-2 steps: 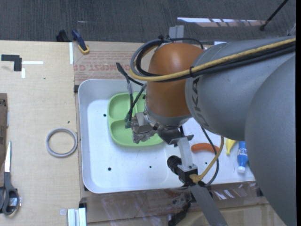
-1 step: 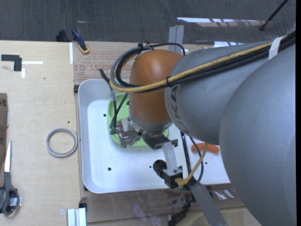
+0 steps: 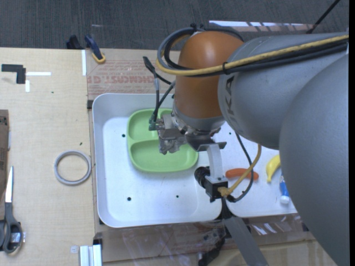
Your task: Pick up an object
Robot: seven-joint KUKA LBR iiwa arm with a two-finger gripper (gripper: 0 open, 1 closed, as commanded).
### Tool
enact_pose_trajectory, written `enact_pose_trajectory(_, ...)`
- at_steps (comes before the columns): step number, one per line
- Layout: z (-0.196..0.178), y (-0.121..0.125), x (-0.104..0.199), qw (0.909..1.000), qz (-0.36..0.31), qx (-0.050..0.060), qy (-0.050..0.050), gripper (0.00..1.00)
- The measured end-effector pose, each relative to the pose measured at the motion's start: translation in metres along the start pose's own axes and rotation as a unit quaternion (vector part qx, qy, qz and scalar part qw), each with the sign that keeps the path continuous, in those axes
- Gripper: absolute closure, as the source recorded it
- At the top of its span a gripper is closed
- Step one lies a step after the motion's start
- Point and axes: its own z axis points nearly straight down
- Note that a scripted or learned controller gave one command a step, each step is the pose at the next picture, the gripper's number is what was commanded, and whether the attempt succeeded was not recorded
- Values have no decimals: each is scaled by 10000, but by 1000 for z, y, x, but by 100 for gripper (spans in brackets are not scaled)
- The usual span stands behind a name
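The camera view looks down on a pale wooden bench [image 3: 44, 121] that carries a shallow white bin [image 3: 144, 204] with rounded corners; behind the bench lies dark grey carpet [image 3: 111, 10]. A roll of tape [image 3: 72, 167] lies flat on the bench left of the bin, and scissors [image 3: 10, 226] rest near the lower left edge. A blue and yellow clamp [image 3: 95, 50] sits at the bench's far edge. Inside the bin, toward its back, sits a green divided plate [image 3: 145, 148]. The grey arm [image 3: 288, 110] reaches in from the right, and its gripper [image 3: 168, 143] hangs directly over the plate's right part. Whether it grips anything cannot be told. To the right, in the second bin [image 3: 260, 204], lie an orange carrot [image 3: 242, 174], a yellow banana [image 3: 272, 167] and a small blue item [image 3: 284, 190].
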Motion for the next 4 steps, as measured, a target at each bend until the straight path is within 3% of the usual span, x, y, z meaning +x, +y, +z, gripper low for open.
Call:
enact_pose_trajectory(1, 94, 13, 20, 9814, -1918, 6, 4, 100)
enact_pose_trajectory(2, 37, -4, 29, 9972, -754, -4, 5, 100)
enact_pose_trajectory(3, 67, 10, 29, 9787, -2055, 6, 2, 100)
enact_pose_trajectory(4, 52, 79, 29, 9975, -703, -5, 0, 100)
